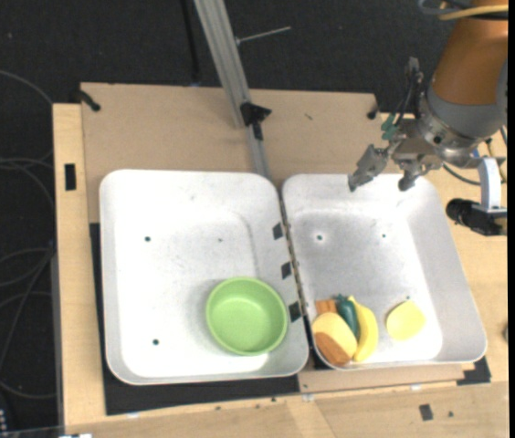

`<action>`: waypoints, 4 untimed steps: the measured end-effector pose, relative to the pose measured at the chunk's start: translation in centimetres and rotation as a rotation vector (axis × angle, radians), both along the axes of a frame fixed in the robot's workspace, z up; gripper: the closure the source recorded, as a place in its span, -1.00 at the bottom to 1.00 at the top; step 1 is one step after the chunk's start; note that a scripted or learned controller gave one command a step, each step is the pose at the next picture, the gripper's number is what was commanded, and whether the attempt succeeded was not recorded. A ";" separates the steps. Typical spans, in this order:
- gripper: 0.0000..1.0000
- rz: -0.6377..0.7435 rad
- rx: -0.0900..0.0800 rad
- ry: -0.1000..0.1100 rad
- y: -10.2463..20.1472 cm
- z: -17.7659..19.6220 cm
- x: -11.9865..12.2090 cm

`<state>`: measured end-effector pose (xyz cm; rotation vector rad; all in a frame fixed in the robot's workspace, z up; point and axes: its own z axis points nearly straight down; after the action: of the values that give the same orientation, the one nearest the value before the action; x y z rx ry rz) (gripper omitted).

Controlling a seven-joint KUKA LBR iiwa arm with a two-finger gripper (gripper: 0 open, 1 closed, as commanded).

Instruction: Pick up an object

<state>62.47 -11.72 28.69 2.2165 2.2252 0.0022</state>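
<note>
Gripper (fingers spread) over right bin far edge.

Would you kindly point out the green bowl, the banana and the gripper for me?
green bowl (246,315): camera view, on its inner floor.
banana (366,333): camera view, on the middle of its curved body.
gripper (383,177): camera view, midway between its two spread fingertips.

Both white bins look like smooth matt plastic; the green bowl seems glossier; bench matt board.

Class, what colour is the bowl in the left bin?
Light green. The bowl shows best in the camera view, at the near edge of the left bin.
</note>
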 end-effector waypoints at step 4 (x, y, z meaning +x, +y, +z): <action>-1.00 -0.005 -0.003 0.005 0.1 -14.5 -0.9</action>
<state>61.56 -11.58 14.21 2.2232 2.2202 -0.0072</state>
